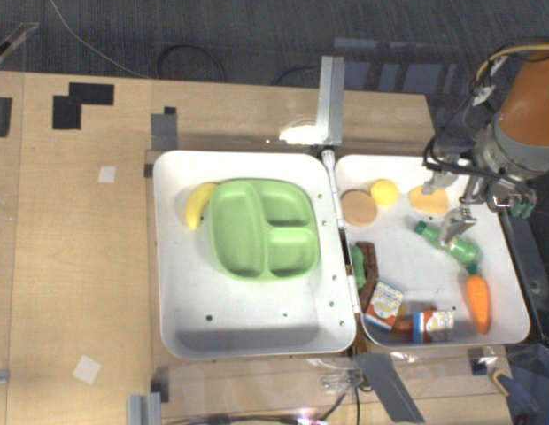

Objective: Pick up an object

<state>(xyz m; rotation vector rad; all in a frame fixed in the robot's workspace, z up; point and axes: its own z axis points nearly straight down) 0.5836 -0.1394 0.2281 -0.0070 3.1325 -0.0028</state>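
gripper (453, 209): fingers spread, holding nothing | green bottle (452, 244): just below fingertips | orange slice (429, 199): beside left finger | carrot (478, 302): farther below

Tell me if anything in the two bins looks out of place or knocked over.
Mostly it looks fine. The banana is wedged between the green divided plate and the wall of the left bin, partly tucked under the plate's edge. In the right bin, the green bottle lies on its side beneath the end effector.
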